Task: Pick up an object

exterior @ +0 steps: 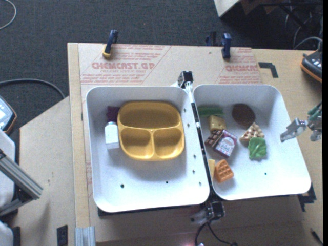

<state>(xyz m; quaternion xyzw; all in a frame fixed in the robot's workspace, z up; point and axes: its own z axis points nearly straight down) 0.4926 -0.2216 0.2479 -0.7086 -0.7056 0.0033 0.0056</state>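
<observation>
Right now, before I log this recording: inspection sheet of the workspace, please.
Surface: bench bearing left bin and right bin.
Job's things: toy foods in right bin, including brown patty, waffle, green piece.
Clutter: yellow divided tray and small white bottle in left bin.
Grippers: gripper at right bin's right rim, nothing between its fingers.
Cables: white cable on floor, left.
Surroundings: dark carpet; two clamps on bench's far edge.
</observation>
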